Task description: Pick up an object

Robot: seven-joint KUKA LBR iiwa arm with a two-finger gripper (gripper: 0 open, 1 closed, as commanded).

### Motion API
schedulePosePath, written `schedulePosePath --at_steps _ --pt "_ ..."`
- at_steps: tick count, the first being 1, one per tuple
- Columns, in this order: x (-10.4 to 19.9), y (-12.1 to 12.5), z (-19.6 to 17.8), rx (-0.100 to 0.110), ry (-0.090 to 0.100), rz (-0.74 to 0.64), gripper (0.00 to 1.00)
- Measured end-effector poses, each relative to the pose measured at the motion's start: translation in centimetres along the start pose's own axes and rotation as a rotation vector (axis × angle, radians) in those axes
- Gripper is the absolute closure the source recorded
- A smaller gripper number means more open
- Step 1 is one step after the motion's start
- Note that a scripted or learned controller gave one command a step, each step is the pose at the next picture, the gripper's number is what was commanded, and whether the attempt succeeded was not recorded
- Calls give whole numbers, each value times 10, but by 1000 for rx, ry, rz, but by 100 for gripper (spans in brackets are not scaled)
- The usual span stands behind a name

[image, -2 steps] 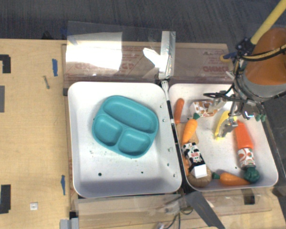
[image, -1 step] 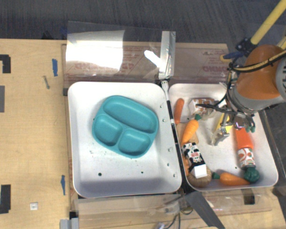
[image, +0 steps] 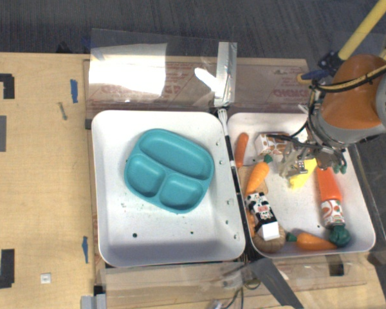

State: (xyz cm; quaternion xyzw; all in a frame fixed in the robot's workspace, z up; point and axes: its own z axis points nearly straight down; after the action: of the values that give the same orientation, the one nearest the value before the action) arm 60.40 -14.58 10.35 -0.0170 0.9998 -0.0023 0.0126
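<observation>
Gripper (image: 300, 166) low in right bin (image: 367, 217), just above yellow piece (image: 301, 179); finger state: cannot tell. Crowding close: small carton (image: 270, 145), carrots (image: 257, 176), orange bottle (image: 329, 195), cow-print box (image: 262, 212). Left bin (image: 109, 172) holds teal divided plate (image: 169, 169).

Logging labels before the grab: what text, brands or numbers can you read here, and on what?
None can be read.
Cardboard behind the bins: reddish print, too blurred.
Orange bottle: red-and-white label, too small.
Black-and-white carton: pattern, no legible words.
Box by the gripper: print blurred.
</observation>
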Motion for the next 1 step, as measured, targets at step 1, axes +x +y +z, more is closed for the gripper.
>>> schedulePosePath --at_steps 1 --pt "8 12 -174 -2 8 -49 100"
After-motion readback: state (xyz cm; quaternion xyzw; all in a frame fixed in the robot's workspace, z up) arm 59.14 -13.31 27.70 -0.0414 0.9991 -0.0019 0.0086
